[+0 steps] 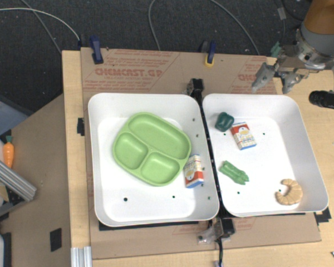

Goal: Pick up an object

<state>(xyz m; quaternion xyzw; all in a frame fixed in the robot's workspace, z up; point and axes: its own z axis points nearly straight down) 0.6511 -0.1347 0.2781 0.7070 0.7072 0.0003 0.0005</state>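
My gripper (pixel 276 82) hangs above the far edge of the right bin (pixel 309 149), open, with nothing between its two grey fingers (pixel 261 78). In the right bin lie a dark green pepper (pixel 224 121), a small red-and-white carton (pixel 243 136), a light green pickle-shaped toy (pixel 234 172) and a tan croissant (pixel 289 192). The left bin (pixel 100 204) holds a green divided plate (pixel 151 148) and a small milk carton (pixel 193 171) leaning at the plate's right edge.
A black clamp (pixel 196 87) sits at the far end of the seam between the bins, another clamp (pixel 217 232) at the near end. Blue clips (pixel 95 50) hold the brown board at the back. Cables lie on the dark floor behind.
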